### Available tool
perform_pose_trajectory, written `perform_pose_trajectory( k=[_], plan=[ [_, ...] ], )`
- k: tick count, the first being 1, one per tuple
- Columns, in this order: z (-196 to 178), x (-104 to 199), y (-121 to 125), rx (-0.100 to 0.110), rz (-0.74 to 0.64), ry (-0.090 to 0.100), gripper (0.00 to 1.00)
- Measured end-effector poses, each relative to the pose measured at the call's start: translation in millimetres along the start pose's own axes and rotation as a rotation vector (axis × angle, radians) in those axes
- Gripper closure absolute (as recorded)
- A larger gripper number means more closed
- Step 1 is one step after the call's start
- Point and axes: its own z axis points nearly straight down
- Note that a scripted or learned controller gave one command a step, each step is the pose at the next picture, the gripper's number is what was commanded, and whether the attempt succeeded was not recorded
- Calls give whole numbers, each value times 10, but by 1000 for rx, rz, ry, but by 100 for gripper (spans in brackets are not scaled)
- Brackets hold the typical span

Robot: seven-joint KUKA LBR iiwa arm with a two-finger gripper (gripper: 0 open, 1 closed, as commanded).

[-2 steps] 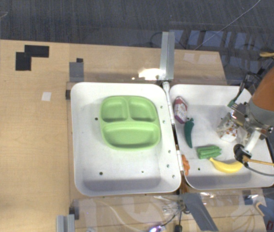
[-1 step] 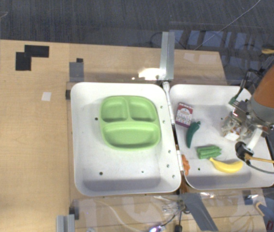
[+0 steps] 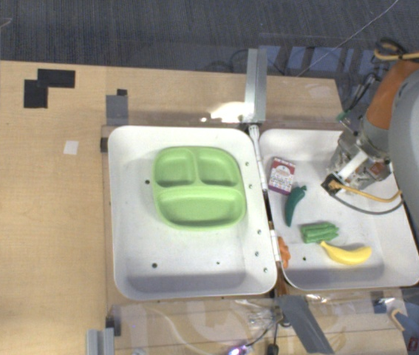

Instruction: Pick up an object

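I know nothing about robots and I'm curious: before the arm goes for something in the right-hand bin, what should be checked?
1. Gripper over the right bin: ok.
2. Gripper carrying nothing: cannot tell.
3. Banana lying in the open on the bin floor: ok.
4. Banana apart from the green block: cannot tell, they lie very close.
5. Orange piece away from the wall: not ok, it sits at the bin's left edge.
6. Green divided plate out of the way, in the left bin: ok.

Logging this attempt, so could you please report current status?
Hand over right white bin, nothing seen held. Yellow toy banana, dark green toy pepper lie loose nearby. Nothing in the way.
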Motion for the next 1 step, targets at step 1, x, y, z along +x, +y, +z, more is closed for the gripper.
perform_pose_trajectory(
  k=[1],
  plan=[
    [129, -467, 104, 8, -144, 7, 100]
  ],
)
